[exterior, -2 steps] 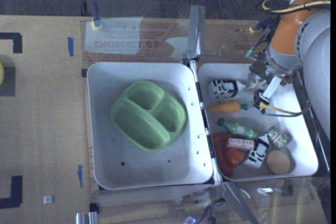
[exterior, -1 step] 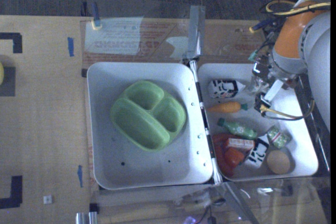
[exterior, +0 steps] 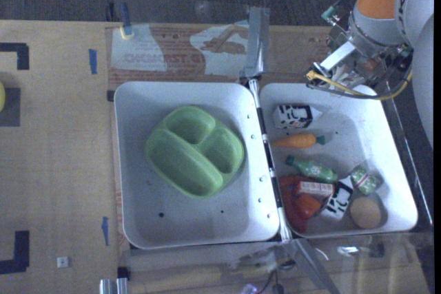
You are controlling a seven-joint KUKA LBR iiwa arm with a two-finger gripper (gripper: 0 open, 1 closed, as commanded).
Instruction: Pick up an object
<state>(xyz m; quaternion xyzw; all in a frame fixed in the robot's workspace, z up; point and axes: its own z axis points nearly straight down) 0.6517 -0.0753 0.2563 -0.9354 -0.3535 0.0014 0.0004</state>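
While fingers (exterior: 342, 76) sit unclear, state untellable, black-and-white carton (exterior: 294, 116) lettering unreadable, red packet (exterior: 306, 193) label illegible

Right bin (exterior: 386, 141) before me: milk carton (exterior: 295, 116), carrot (exterior: 298, 142), green bottle (exterior: 313, 169), red packet (exterior: 303, 200), egg (exterior: 366, 213), all lying flat.
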